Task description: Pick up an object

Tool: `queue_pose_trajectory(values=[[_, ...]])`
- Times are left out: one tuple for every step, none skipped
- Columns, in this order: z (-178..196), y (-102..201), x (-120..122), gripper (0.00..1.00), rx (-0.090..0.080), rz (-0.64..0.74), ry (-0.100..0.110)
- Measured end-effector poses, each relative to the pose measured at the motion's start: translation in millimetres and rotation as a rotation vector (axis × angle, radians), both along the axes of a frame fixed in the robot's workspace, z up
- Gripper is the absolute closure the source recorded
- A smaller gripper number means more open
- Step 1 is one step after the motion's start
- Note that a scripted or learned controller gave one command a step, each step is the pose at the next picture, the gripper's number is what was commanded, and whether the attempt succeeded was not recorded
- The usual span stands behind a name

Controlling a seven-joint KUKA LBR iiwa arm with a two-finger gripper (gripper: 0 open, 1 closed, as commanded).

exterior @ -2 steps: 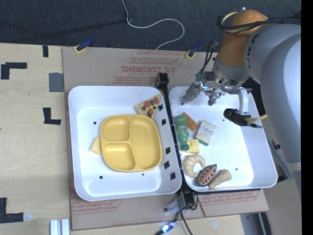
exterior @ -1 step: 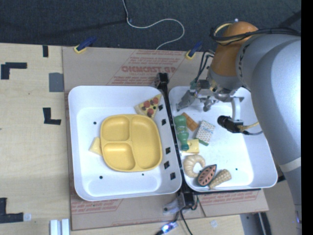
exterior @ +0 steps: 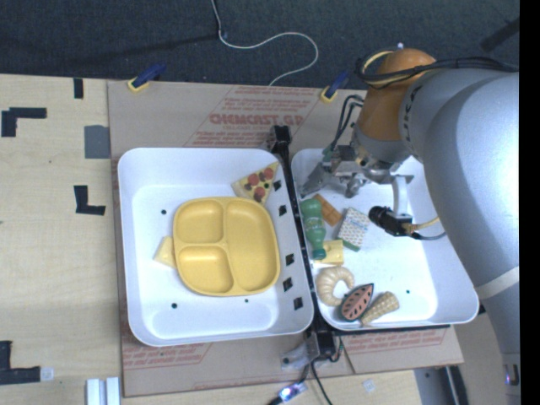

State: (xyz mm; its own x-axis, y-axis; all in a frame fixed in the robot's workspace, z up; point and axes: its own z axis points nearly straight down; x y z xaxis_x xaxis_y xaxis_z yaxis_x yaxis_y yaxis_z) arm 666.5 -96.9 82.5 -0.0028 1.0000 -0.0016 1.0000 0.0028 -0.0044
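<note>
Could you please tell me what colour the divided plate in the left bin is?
The divided plate is plain yellow, seen best in the camera view, lying in the left bin.

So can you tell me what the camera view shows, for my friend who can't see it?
A grey robot arm reaches its gripper down into the right white bin, above a pile of toy food, including a croissant and an ice cream cone. The left white bin holds a yellow divided plate and a pizza slice.

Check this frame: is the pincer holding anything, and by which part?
It cannot be told. The pincer hangs low over the right bin, above the green toy, and nothing visibly sits in it.
</note>
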Motion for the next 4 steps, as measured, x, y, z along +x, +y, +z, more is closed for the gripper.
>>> queue_pose_trajectory(values=[[11.4,0.8,0.6,1.00,0.000,0.001,-0.002],[71.5,-5.4,4.3,1.00,0.002,-0.002,-0.008],[114.4,-3.7,7.2,1.00,0.002,-0.001,-0.008],[144.0,-2.9,7.9,1.00,0.002,-0.001,-0.007]])
